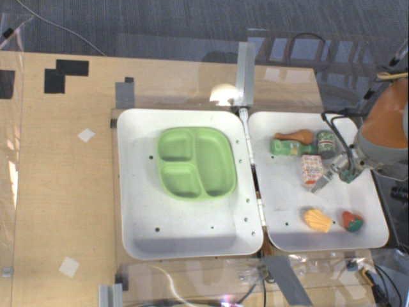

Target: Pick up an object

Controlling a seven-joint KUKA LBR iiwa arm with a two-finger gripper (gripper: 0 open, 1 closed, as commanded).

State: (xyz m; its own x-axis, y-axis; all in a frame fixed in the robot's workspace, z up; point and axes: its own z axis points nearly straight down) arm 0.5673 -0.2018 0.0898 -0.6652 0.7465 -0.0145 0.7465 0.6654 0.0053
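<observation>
The right bin (370, 235) holds several small items. A white and red carton (310, 169) lies near its middle. Behind it are a brown drumstick (296, 135), a green bottle (287, 148) on its side and a green can (326, 144). A yellow corn piece (317, 220) and a red strawberry (351, 221) lie near the front edge. My gripper (335, 177) hangs low just right of the carton, open, with nothing between its fingers. One fingertip (321, 183) is at the carton's lower right corner.
The left bin (137, 229) holds a green divided plate (195, 162). A metal divider post (245, 75) stands behind the seam between the bins. The arm (386, 130) comes in over the right bin's right edge. Cables lie at the bench front.
</observation>
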